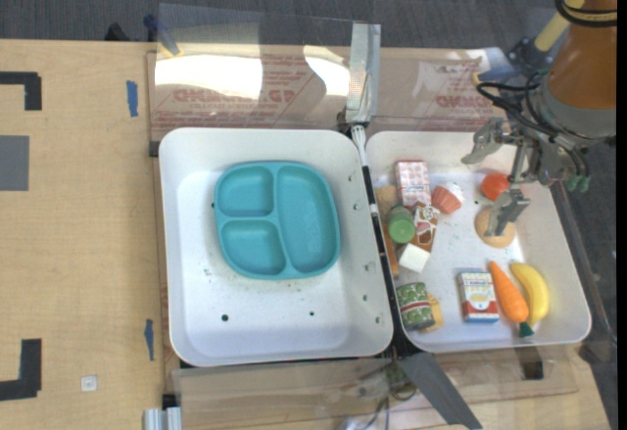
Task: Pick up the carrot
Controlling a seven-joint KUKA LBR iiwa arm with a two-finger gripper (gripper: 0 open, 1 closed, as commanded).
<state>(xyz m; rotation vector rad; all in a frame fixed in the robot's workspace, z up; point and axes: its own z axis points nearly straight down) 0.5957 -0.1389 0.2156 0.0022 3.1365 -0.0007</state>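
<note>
The carrot (507,292) is orange with a green tip and lies in the right bin (573,320) near its front right corner. It sits between a small red-and-white box (477,296) and a yellow banana (535,289). My gripper (493,181) hangs over the back right of the same bin, well behind the carrot and apart from it. Its fingers (508,212) are spread open. A small red-orange piece (494,186) shows in the gap between them, and I cannot tell whether they touch it.
A tan round piece (498,230) lies just under the gripper. Several small food packs and toys (414,208) crowd the right bin's left side. The left bin (186,320) holds a teal divided plate (277,219). A clear panel (364,75) stands behind the bins.
</note>
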